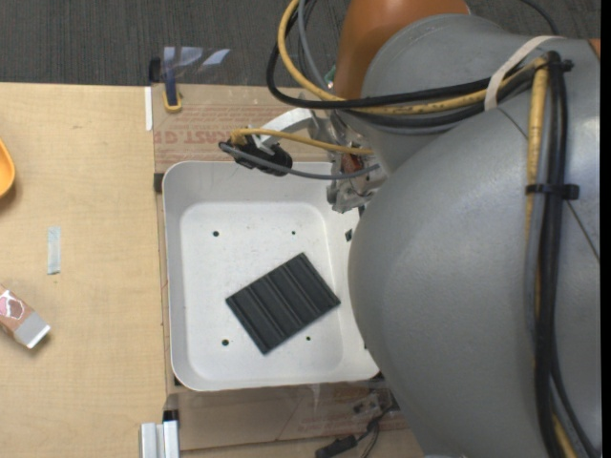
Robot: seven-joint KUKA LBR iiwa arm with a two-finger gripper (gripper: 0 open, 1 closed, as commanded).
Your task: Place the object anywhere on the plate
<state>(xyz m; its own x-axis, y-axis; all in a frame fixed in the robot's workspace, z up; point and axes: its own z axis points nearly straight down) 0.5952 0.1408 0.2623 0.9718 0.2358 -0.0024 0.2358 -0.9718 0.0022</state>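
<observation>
Dark grey ribbed rectangular object, flat and askew in white bin; end effector state impossible to tell.

The grey arm hides the white bin's right side, and the frame's left edge cuts an orange object.

The arm is a bulky, rounded body with a smooth, matte grey shell. Above it sits a glossy orange band, domed in shape. Yellow and black cables loop over the top of the shell; a pale strap binds them near the right side. A bundle of black and yellow cable runs down the right flank, cinched by a black tie. A black connector ends a yellow cable at the left.
</observation>
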